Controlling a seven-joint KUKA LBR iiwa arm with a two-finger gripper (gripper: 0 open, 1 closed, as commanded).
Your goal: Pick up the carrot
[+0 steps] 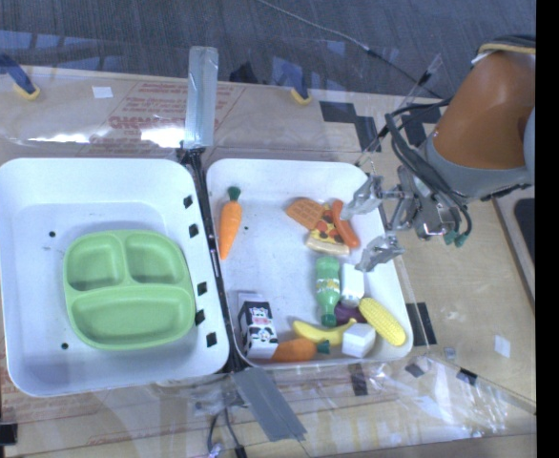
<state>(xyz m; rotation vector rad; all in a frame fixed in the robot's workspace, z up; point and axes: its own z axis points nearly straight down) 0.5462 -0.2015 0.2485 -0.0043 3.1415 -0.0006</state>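
Note:
The carrot [230,223], orange with a green top, lies upright along the left wall of the right bin [260,175], its green end pointing to the far side. My gripper [373,225] hangs over the right rim of that bin, well to the right of the carrot. It is open, with nothing between the two grey fingers [364,197]. A pile of toy food lies between the gripper and the carrot.
Near the gripper lie a pizza slice [325,233], a green bottle [328,284], a corn cob [382,321], a banana [318,332] and a milk carton [257,327]. The left bin [12,189] holds a green divided plate [127,289].

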